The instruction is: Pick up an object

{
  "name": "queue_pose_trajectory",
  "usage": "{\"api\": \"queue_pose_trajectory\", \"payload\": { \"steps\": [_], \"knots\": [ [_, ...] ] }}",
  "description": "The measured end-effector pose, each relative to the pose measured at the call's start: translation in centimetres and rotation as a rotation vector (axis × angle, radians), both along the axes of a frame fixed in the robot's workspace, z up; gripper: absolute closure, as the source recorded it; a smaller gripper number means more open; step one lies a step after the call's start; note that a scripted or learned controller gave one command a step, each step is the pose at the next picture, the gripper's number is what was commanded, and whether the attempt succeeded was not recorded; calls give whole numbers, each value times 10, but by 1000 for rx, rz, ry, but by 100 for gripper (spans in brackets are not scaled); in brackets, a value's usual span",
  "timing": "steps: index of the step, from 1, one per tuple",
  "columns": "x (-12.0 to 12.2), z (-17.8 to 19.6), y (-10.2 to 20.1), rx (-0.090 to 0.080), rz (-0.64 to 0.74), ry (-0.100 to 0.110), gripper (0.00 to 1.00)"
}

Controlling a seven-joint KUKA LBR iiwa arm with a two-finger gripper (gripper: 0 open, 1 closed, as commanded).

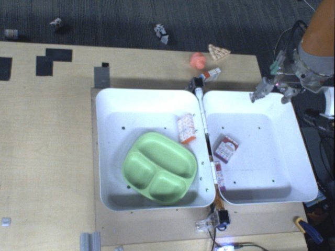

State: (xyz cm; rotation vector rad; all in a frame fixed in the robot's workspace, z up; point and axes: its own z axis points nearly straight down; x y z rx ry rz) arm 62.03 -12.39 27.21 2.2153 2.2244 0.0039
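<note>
Red-and-white packet (226,149) lies flat on the floor of the right bin (293,140), near its left wall and well apart from the gripper (272,91). Gripper position: above the right bin's upper right rim, fingers spread apart, nothing between them. Left bin (107,140) contents — a green divided tray (159,166), tilted against the lower wall, and a small orange-and-white packet (186,128) just beside the tray's upper right edge. An orange ball (198,60) rests on the bench beyond the bins.

Grey arm (314,61) reaches in from right, gripper (272,93) fingers spread apart
</note>
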Motion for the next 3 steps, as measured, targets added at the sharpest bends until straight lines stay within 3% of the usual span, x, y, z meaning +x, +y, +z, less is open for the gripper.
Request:
{"api": "queue_pose_trajectory", "payload": {
  "steps": [1, 2, 3],
  "knots": [
    [15, -139, -4, 1, -3, 6, 0],
    [-34, -185, 33, -1, -3, -4, 0],
    [50, -186, 37, 0, 1, -2, 0]
  ]
}}
